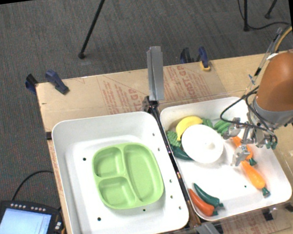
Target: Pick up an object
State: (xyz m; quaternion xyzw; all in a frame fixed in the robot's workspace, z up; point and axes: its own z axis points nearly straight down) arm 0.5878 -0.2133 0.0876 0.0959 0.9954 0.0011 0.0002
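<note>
Gripper [243,151] low in right white bin [233,211]; can't tell its state. Orange plastic toy carrot [253,174] lies just below it, flat on the bin floor. Likely light, rigid, slick, tapered: grasp across the thick middle, not the tip.

Red print on bench board [132,91]: unreadable, upside down.

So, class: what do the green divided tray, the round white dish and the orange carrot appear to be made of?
Green divided tray: likely molded plastic, matte, one even colour with soft rounded ridges.
Round white dish: probably plastic, smooth and faintly glossy; ceramic cannot be ruled out.
Orange carrot: seemingly toy plastic or rubber, uniformly bright with a green tip.
</note>
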